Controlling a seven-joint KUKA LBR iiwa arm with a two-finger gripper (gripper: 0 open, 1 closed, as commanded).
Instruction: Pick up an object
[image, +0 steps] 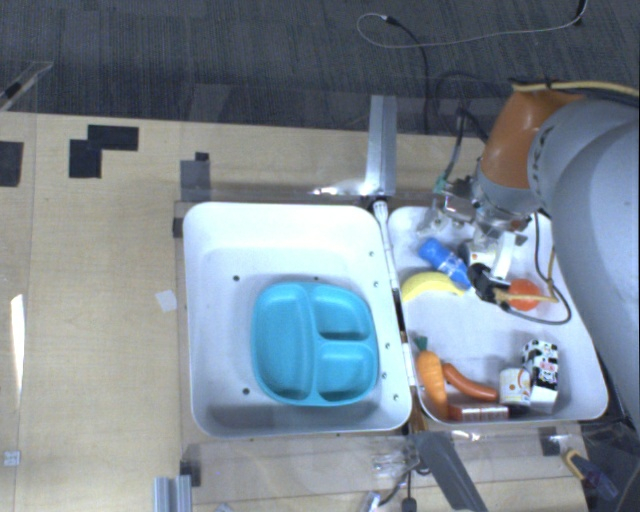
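Camera view: the gripper (478, 240) hangs low in the right bin (590, 385), directly over a blue object (443, 259) beside a yellow banana (430, 287). Whether it grasps anything, I cannot tell.

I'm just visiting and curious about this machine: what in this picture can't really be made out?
- Gripper, camera view: cables and the wrist crowd it, so open or shut is unclear.
- Blue object: partly under the gripper, too small to identify.
- Orange-red item: half behind a black cable.
- Cow-patterned mug: small and blurred.
- Right bin: its far side is covered by the arm.
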